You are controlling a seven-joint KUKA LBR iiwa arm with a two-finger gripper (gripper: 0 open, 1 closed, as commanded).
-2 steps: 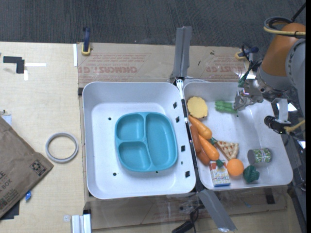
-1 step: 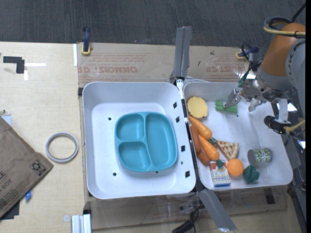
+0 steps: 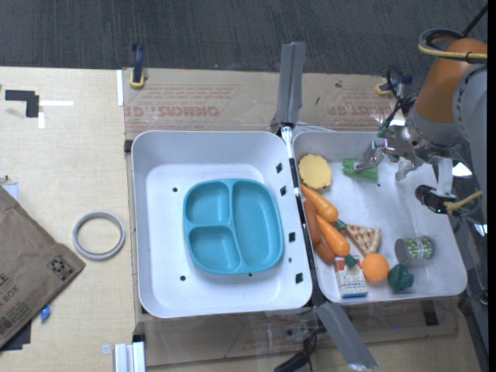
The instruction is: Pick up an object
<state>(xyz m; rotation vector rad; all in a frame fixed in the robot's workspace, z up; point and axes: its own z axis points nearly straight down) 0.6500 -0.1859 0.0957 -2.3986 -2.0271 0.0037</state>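
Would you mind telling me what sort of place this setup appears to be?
Probably a robotics lab bench for grasping trials: a robot arm reaches over two white bins, one holding toy food such as carrots, the other a blue divided plate.

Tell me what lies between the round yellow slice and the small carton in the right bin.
In the camera view, two orange carrots lie between the yellow slice and the carton.

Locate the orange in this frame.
The orange sits in the right bin near its front edge, between the small carton and the broccoli, just below the sandwich wedge.

Grey arm (image 3: 473, 99), orange band, yellow cable, metal pincer (image 3: 390, 160)
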